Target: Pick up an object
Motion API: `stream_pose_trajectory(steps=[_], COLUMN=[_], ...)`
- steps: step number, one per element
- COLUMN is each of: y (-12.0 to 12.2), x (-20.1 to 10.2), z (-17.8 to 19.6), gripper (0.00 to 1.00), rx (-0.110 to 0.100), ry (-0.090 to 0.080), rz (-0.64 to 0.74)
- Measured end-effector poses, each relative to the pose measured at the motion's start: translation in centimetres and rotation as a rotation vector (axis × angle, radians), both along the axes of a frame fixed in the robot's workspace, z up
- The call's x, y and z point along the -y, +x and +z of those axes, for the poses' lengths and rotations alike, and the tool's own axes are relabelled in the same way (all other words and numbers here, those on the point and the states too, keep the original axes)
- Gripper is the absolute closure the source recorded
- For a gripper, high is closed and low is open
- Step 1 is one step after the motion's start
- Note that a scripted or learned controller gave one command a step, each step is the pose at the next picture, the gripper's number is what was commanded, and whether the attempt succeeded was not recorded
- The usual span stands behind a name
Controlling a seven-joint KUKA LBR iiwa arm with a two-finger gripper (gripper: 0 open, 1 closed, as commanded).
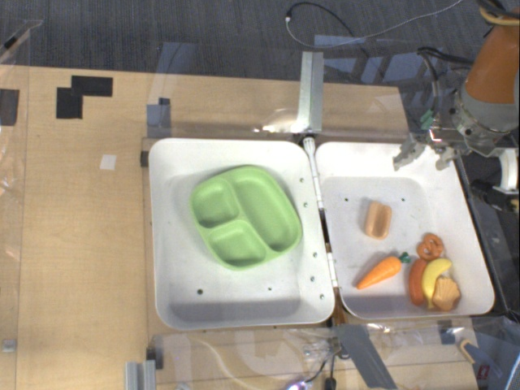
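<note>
Approach was the step in hand: my gripper (424, 154) hung with fingers spread and nothing between them at the right bin's (349, 283) one o'clock rim. Next I judged I must travel toward seven o'clock and descend over the bread piece (377, 218) mid-bin.

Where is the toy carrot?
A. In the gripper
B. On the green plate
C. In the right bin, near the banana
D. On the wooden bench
C: the carrot lies on the floor of the right bin, left of the banana.
</note>
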State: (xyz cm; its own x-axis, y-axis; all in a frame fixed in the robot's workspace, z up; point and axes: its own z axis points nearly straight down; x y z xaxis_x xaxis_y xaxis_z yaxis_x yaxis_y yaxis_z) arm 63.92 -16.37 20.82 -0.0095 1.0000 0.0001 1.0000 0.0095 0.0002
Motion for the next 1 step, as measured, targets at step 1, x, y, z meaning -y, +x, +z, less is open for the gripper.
stream_pose_trajectory(steps=[1], y=[-3.79], x=[-3.13], z=[-11.53], gripper=[0.00], rx=[0.002], ry=[0.000], rz=[0.110])
